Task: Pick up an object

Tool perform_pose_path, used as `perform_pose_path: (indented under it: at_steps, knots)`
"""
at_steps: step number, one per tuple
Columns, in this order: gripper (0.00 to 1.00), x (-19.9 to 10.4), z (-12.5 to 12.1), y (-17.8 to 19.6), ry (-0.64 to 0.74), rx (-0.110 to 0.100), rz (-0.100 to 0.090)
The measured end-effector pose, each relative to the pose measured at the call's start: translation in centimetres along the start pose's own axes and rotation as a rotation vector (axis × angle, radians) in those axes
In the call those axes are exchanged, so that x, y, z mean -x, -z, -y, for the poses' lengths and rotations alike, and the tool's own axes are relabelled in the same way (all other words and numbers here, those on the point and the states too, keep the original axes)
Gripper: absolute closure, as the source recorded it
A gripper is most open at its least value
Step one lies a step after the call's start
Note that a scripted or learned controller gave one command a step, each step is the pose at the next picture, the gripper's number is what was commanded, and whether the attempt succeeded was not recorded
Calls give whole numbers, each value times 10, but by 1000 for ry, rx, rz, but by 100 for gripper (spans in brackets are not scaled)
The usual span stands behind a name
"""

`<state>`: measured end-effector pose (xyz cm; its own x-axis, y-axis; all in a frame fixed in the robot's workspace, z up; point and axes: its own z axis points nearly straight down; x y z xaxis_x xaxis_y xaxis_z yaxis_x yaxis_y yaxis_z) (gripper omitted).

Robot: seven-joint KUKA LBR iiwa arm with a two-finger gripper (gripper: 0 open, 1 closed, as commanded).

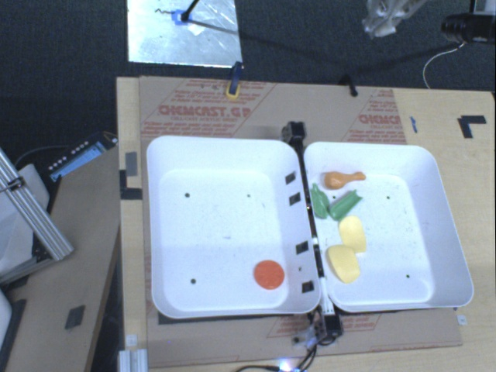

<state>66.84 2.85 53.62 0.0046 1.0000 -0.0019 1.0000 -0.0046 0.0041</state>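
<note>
No object has yet been taken up, so the task is judged to be at its opening step, the approach. The tool (385,15) is seen blurred near the top right of the view, raised well above and beyond the far edge of the counter (325,103), well apart from both bins; whether it is spread or pressed together cannot be told. A target has to be chosen next, and the tool must then be carried over it and lowered with room left on either side. Two white bins are counted. In the left bin (194,157) one thing is counted, an orange disc (270,274) near the front right corner, alone and probably the easiest to reach. In the right bin (418,161) five things are counted, all gathered toward its left side: one orange piece (342,179) with a thin end, two green pieces (318,200) (346,204) lying close together, and two yellow pieces (353,233) (343,263), just beside each other. The crowding there could hinder a clean grasp.
</note>
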Motion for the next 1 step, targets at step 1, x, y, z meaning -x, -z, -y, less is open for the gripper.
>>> perform_pose_path:
  at_steps: [1]
  knots:
    - [100,-87,26,-91,16,-11,-3]
